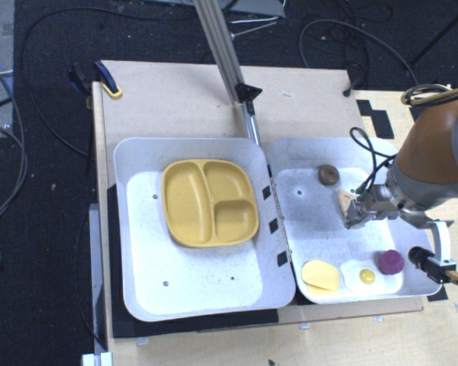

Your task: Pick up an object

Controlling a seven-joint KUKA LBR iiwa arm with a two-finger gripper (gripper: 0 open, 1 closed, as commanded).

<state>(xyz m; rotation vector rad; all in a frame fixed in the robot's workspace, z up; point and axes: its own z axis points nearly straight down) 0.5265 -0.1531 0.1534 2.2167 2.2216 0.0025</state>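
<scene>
Nearest the camera, along the front edge of the right bin (305,166), three small things lie in a row: a pale yellow rounded piece (320,274) at the left, a white fried-egg toy (363,276) just beside it, and a purple ball-like piece (390,261) at the right. Above them, the gripper (354,216) is low over the bin floor, reaching in from the right on the grey arm with its orange band (437,143); how it is set cannot be told from here. A small cream-coloured piece (346,199) lies just beside the gripper's tip, partly hidden by it, and whether they touch is unclear. Farther back in the same bin sits a brown round piece (328,174). The left bin (137,227) bears a yellow divided plate (211,202) with three compartments.
</scene>
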